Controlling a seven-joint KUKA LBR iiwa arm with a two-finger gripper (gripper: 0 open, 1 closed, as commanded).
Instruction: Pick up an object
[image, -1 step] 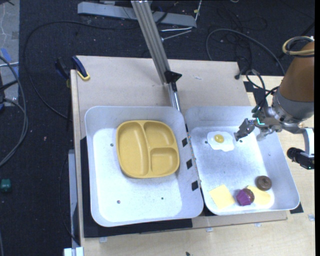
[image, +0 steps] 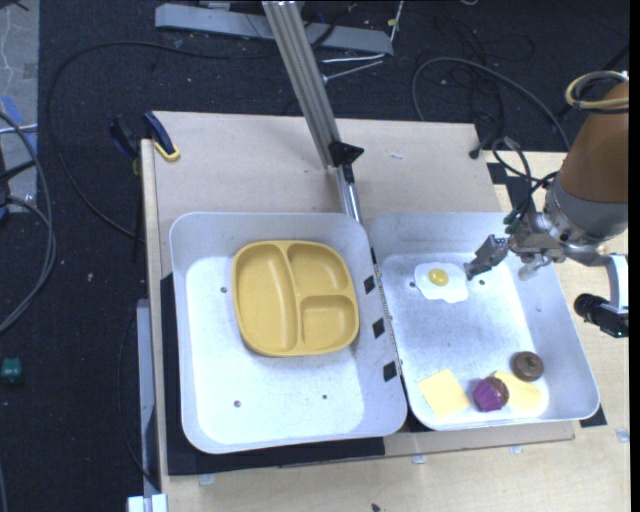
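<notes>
Your view: two white bins side by side on desk (image: 250, 160).

Left bin (image: 200, 400), centre-left of frame, carries yellow divided plate (image: 296, 297).

Right bin (image: 560, 340) holds pickable toys: fried egg (image: 440, 282) near its upper left; yellow cheese slice (image: 444, 393), purple piece (image: 489, 393) and brown doughnut (image: 527, 366) clustered along lower edge.

Gripper (image: 487, 256) hangs just right of egg, tilted toward it. It looks likely egg is target.

Fingers grasp nothing; released or clenched, cannot tell.
</notes>
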